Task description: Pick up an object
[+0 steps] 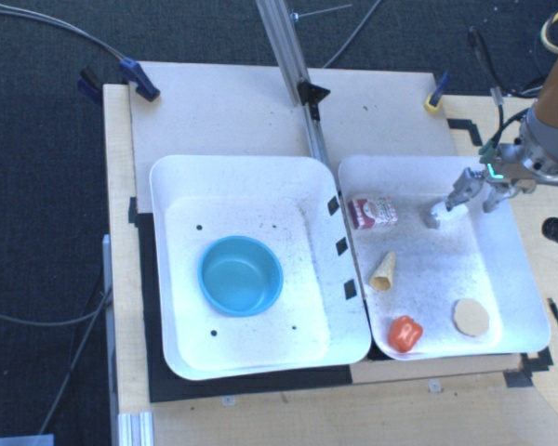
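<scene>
Jaws first: you can see the two grey fingers (444, 214) angled down and to the left inside the right-hand shallow white bin (525, 277), spread a little apart, with nothing between them. Your gripper (451, 210) hangs over the upper part of that bin, its tips close to the speckled floor, while the grey arm (549, 133) comes in from the right edge with a small green light showing near the wrist.

Just left of the tips, and clear of them, you have a small cylindrical can with a red and white label (372, 213), lying on its side near the bin's upper left corner. Below it, near the left wall, lies a tan cone-shaped object (383, 270) — tilted, wide end down. Further down you see a red-orange rounded object (405, 334) at the bin's lower edge, and to its right a flat, round beige disc (471, 318), both well apart from the fingers.

Look to the left-hand shallow white bin (181, 258) and you find one thing — a round blue plastic bowl (241, 275), upright, sitting left of centre.

Both bins rest side by side on the pale wooden table (260, 416), with a slanting metal pole (284, 35) rising behind them and blue clamps (138, 77) at the board's rear corners.
</scene>
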Controlling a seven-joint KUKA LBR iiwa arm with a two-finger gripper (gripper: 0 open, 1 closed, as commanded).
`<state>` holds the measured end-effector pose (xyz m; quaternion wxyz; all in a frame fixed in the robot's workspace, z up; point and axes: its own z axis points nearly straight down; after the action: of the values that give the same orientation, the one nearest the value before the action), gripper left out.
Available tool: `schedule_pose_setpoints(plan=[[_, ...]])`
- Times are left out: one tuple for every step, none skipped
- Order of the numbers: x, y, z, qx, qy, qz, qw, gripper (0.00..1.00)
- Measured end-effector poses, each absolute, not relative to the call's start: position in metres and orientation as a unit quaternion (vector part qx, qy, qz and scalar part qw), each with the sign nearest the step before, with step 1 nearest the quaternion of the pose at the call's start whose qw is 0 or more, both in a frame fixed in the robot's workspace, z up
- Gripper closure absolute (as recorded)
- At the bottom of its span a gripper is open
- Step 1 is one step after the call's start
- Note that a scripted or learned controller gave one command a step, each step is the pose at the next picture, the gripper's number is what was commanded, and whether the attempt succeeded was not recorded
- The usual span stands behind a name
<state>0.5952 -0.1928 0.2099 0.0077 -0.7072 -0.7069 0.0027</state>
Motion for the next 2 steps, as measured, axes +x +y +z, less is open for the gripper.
schedule_pose_setpoints(plan=[[0.597, -0.193, 0.214, -0.707, -0.707, 0.0004, 0.004, 0.00], [0.598, -0.202, 0.159, -0.707, -0.707, 0.0025, 0.006, 0.00]])
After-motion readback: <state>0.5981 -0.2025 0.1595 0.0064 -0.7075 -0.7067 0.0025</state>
